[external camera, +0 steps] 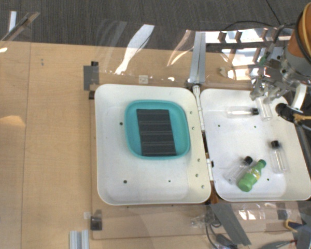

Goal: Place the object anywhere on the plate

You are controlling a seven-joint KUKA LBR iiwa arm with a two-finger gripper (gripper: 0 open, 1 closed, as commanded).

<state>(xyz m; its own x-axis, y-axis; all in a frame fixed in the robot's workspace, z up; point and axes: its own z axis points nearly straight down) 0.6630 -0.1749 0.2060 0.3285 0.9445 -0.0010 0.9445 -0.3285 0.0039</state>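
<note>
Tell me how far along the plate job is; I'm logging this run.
Done: a dark ridged block already lies on the teal plate. In hand: the pincer hovers at the right bin's far edge. Left: a green bottle and clear vials lie there.

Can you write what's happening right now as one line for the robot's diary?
pincer: over right bin's far edge | green bottle: lying in right bin | teal plate: left bin, holds dark pad
</note>
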